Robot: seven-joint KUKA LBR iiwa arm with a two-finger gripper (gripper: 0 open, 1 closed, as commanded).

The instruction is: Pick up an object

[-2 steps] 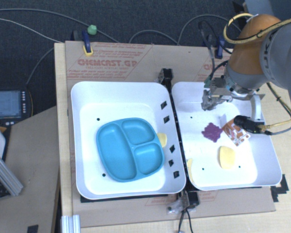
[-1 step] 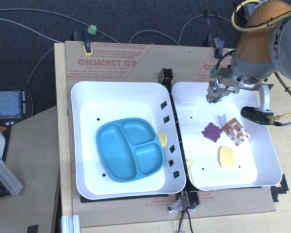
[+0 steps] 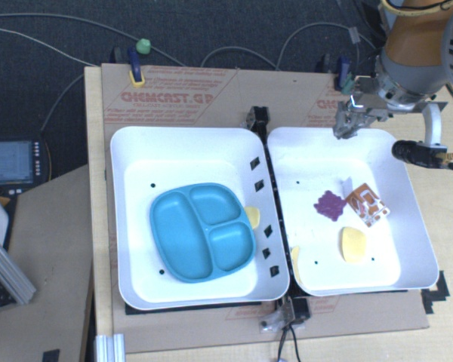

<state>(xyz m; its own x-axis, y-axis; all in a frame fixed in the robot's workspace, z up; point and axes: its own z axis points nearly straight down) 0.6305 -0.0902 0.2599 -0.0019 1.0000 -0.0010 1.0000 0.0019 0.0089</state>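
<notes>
In the camera view, two shallow white bins sit side by side on a cardboard-covered bench, and the black-clipped divider (image 3: pixel 263 194) between them serves as the landmark. Left of the divider, the left bin (image 3: pixel 128 202) holds a blue sectioned tray (image 3: pixel 202 231) with three compartments, lying tilted on the bin floor. A small yellow piece (image 3: pixel 252 217) lies between the tray's right edge and the divider, just beside both. Right of the divider, the right bin (image 3: pixel 408 194) holds three loose things grouped near its middle: a purple object (image 3: pixel 331 205) nearest the divider, an orange and white block (image 3: pixel 366 204) just beyond it on the far side from the divider, and a pale yellow object (image 3: pixel 353 244) nearer the camera than those two. The gripper (image 3: pixel 347 127) hangs over the right bin's far edge, well apart from the purple object and the other pieces, with nothing seen between its parts; whether it is spread or pressed together cannot be told from this angle.
</notes>
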